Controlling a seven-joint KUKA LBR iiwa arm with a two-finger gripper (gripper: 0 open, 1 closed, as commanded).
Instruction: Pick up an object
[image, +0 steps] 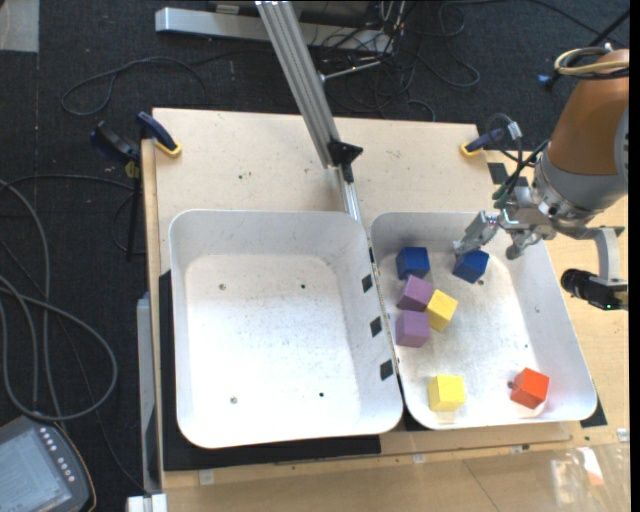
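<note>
The two metal fingers of the grey two-finger gripper are spread apart, one slanting down to the left at about the upper middle-right of the frame, the other short and to its right. Just below the left finger sits a small blue cube; the fingertip reaches its upper edge, but the cube is not between the fingers, so nothing is gripped. Whether the cube rests on the bin floor or is slightly tipped I cannot tell. This blue cube looks like the one aimed at, since the gripper hangs directly over it with its jaws apart, a posture that suits closing around a block.

Outward from there, the right shallow white plastic bin holds all the blocks. Counted: two blue cubes, the second blue cube lying further left near the bin's upper left corner; two purple cubes, the upper purple cube and the lower purple cube, close together beside the dividing rim; two yellow cubes, one yellow cube touching the purple pair and another yellow cube near the bottom edge; and one orange-red cube in the lower right corner. That makes seven.

The left shallow white plastic bin fills the centre-left of the frame. Both bins rest on a pale wooden board.
</note>
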